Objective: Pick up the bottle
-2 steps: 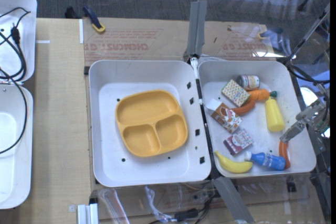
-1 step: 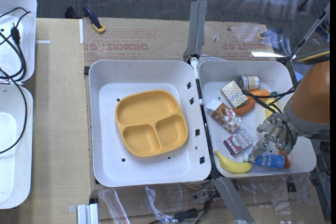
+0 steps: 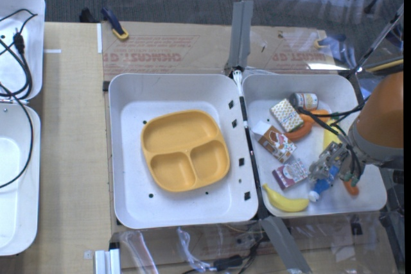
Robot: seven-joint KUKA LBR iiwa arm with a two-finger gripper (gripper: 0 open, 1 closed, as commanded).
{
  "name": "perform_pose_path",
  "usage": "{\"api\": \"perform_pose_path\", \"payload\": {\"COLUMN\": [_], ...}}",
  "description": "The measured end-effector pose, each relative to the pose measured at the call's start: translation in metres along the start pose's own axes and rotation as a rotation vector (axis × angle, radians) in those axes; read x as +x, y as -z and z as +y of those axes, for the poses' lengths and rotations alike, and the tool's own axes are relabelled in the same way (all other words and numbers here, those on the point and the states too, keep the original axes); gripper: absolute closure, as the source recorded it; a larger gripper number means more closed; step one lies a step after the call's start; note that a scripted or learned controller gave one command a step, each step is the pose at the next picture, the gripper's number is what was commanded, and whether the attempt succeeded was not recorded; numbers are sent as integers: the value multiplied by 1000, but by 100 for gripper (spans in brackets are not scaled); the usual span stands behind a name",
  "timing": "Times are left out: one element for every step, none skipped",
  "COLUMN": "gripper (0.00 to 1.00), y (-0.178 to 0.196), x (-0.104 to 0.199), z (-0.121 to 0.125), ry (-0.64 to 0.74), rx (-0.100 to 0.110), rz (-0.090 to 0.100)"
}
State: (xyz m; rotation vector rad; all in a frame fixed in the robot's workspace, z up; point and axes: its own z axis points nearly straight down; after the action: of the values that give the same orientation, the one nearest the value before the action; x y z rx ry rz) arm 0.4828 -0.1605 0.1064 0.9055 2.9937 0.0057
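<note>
Hand (image 3: 329, 162) over blue-capped bottle (image 3: 320, 186)

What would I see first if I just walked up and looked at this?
Probably the big yellow plate with three sections, lying alone in the left bin. Next, the jumble in the right bin: a banana near the front edge, small snack packets and a can at the back. The gripper hangs over that pile, just above a blue bottle.
</note>
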Motion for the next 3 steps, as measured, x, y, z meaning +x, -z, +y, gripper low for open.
{"api": "perform_pose_path", "payload": {"gripper": [100, 0, 0], "y": [117, 117, 19], "x": [28, 28, 22], "z": [39, 38, 23], "ry": [-26, -27, -143], "rx": [7, 7, 9], "rz": [10, 10, 13]}}
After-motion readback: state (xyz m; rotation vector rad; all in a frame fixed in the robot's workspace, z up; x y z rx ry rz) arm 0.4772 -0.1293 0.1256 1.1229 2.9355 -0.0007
